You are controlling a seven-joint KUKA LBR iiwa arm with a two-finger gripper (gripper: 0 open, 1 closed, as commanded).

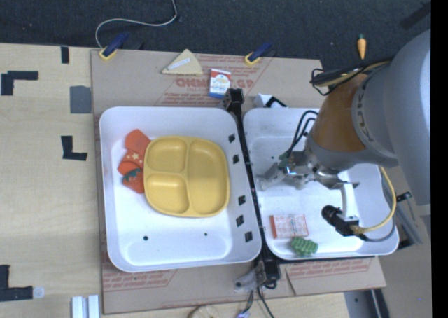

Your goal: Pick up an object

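Gripper (269, 178) sits low in the right bin (269, 124); how its jaws stand, I cannot tell. Red-and-white packet (289, 225) and green object (304, 245) lie just beside, toward the bin's near edge. Closing here probably catches nothing.

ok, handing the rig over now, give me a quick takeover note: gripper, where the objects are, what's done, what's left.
Gripper: low in the right bin, near its left side; fingers hidden under the wrist, nothing seen held.
Right bin: small red-and-white packet and green object near the front edge, both apart from the gripper.
Left bin: yellow divided plate, with orange-red toy tucked at its left edge.
Done: no pick visible.
Left: grasp and lift one object; the packet looks nearest.
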